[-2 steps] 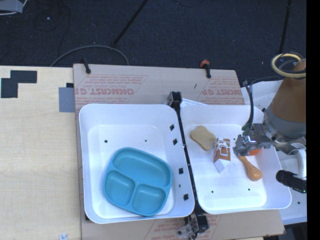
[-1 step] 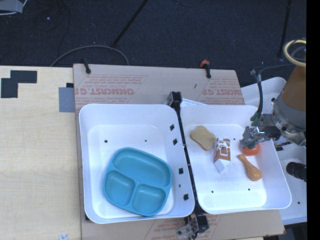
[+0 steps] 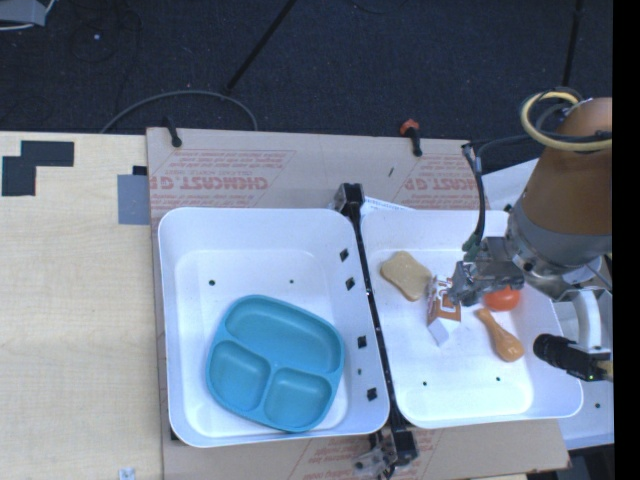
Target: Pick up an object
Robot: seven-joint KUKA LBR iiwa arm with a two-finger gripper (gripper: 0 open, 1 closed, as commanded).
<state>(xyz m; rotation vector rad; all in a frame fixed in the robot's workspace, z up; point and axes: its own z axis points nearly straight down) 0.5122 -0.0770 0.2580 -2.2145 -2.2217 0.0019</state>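
The small brown and white packet (image 3: 443,316) lies on the floor of the right bin (image 3: 540,398), just under the gripper (image 3: 462,286). I cannot tell its state. Nothing looks lifted yet, so the pick is not done; the tan piece (image 3: 404,273) rests nearby

You have two bins side by side: a divided plate (image 3: 276,363) lies in the left bin (image 3: 190,243); the right bin (image 3: 420,408) holds a sponge (image 3: 405,274), with a carrot-shaped toy (image 3: 500,336) to its right.
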